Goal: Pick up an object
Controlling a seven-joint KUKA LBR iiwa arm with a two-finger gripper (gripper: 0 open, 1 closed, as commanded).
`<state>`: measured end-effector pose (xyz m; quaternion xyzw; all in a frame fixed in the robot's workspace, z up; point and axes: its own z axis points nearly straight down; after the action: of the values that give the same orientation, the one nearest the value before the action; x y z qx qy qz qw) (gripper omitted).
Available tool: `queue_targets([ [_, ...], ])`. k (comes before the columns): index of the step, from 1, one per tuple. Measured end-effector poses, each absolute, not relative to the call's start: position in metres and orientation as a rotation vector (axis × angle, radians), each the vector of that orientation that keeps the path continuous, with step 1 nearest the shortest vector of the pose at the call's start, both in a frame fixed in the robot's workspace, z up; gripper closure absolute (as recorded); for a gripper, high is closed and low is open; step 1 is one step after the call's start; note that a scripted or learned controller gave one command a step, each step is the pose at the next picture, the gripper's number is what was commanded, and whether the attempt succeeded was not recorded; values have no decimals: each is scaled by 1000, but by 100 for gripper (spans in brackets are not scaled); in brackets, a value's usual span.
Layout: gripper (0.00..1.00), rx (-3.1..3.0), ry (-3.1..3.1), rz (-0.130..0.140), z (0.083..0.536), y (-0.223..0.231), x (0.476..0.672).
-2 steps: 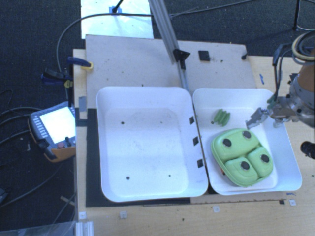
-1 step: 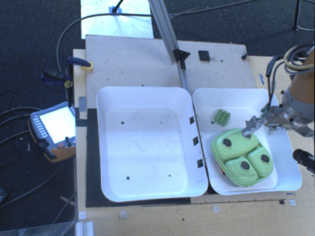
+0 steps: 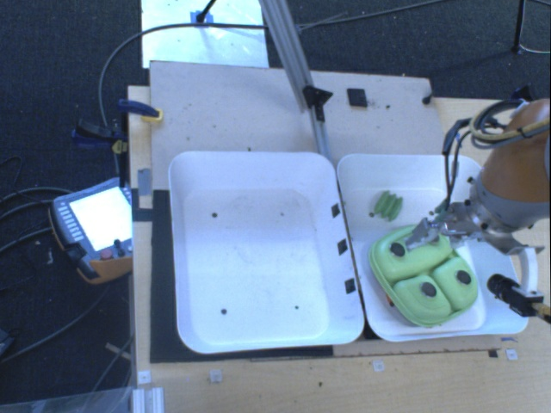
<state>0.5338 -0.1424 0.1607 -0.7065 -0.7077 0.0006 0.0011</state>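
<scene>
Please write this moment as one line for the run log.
arm: over right bin | gripper: at top edge of green tray | grasp: not seen | small green piece: loose, apart from tray

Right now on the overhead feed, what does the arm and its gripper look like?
The arm is rounded, with an orange-brown band over a grey wrist section. Black and yellowish cables loop beside its top. The gripper is grey metal and narrows to thin fingers. A small black part juts out below the wrist.
</scene>
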Motion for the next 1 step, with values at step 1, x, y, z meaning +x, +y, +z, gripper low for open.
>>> queue_targets([
  [1,0,-2232,-2231,-17,123,-149,548],
])
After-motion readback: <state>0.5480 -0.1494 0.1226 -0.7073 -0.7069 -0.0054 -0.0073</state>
